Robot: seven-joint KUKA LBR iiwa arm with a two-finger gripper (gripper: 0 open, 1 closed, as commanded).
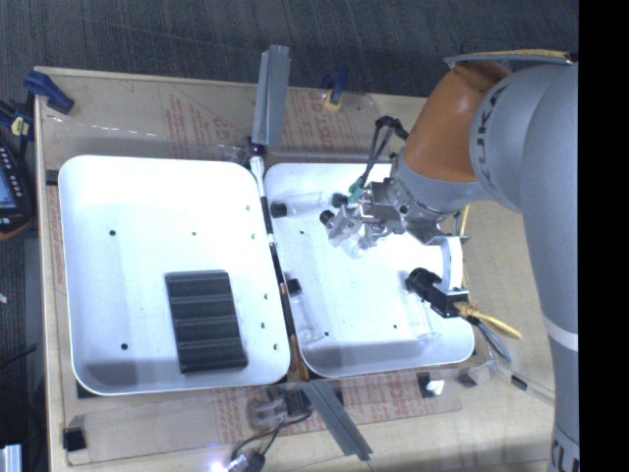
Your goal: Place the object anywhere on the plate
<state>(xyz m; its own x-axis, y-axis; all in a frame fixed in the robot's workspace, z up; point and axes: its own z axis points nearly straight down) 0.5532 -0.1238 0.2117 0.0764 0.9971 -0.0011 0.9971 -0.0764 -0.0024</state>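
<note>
The pick-up step is judged to be in hand: the gripper (356, 222) is held low at 12 o'clock in the right bin (373, 308), while the black ribbed slab (206, 321), taken to be the plate, lies at 6 o'clock in the left bin (118, 264). A sure hold is called for next, then a carry toward 8 o'clock across the bins' shared edge. The object cannot be picked out among the pale glints at the gripper, and whether anything is grasped there cannot be told.
</note>
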